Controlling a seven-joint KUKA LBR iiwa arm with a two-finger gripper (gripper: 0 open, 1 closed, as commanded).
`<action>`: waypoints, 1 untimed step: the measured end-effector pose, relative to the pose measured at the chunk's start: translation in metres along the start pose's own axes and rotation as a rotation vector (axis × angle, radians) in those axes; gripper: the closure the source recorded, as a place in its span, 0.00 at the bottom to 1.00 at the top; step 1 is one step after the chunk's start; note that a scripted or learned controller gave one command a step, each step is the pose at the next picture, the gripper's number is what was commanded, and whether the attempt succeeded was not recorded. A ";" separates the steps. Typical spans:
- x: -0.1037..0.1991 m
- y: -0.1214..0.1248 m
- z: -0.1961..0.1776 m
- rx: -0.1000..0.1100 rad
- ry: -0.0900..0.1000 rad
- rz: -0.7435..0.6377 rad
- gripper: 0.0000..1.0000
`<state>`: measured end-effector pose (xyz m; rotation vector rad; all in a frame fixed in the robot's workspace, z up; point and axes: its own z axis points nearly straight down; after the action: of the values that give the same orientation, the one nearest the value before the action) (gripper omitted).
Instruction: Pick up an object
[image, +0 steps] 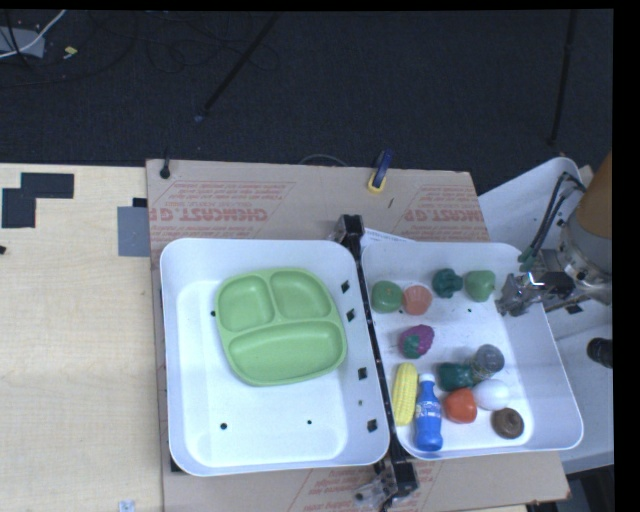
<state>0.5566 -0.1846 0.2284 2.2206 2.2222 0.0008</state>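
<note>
From my remote station I see the gripper (517, 294) at the right bin's (556, 352) 3 o'clock rim; whether its fingers are parted or closed I cannot tell. The nearest piece is a light green rounded plastic toy (480, 284), just toward 9 o'clock from it, touching a dark green one (446, 282). Toward 6 o'clock lie a yellow plastic corn cob (404, 392) and a blue plastic bottle (428, 415). The left bin (190, 400) bears a green divided plastic plate (281, 326).

We see toys in the right bin (560, 400) | corn (404, 392) beside blue bottle (428, 414) | brown donut (508, 422) near corner
</note>
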 end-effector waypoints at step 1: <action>0.044 0.011 -0.004 0.001 0.002 -0.003 1.00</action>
<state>0.5675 -0.1407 0.2322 2.2188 2.2268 0.0019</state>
